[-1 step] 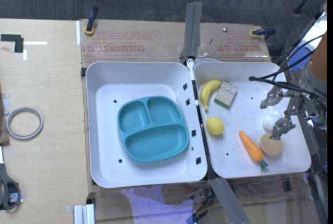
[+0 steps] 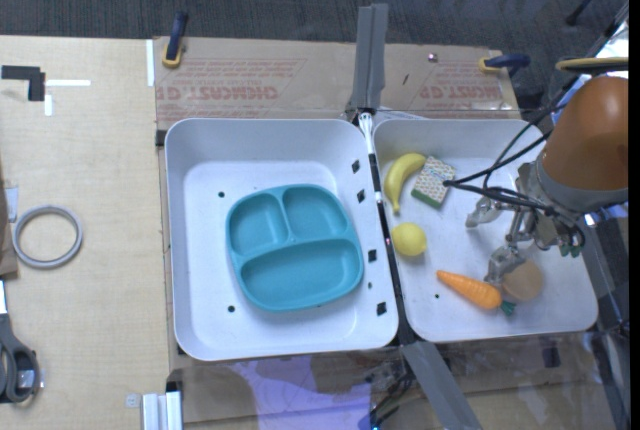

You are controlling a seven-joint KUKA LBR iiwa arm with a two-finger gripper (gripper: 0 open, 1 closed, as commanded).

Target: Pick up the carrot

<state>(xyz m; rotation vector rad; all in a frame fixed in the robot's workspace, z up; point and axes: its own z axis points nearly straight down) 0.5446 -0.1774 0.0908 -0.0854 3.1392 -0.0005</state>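
Note:
The orange carrot [image 2: 468, 288] lies flat in the right bin [image 2: 560, 318] near its front wall, with its green stub pointing right. My gripper [image 2: 503, 256] hangs just above and to the right of the carrot's thick end, apart from it. It sits under the arm's orange band [image 2: 598, 133], which comes in from the right. Nothing shows in its grasp.
In the right bin a yellow banana [image 2: 399, 176] and a speckled green-edged sponge [image 2: 432, 182] lie at the back, and a lemon [image 2: 408, 239] sits left of the carrot. A tan round object [image 2: 524, 282] rests beside the carrot's stub. The left bin [image 2: 190, 218] holds a blue divided plate [image 2: 295, 248].

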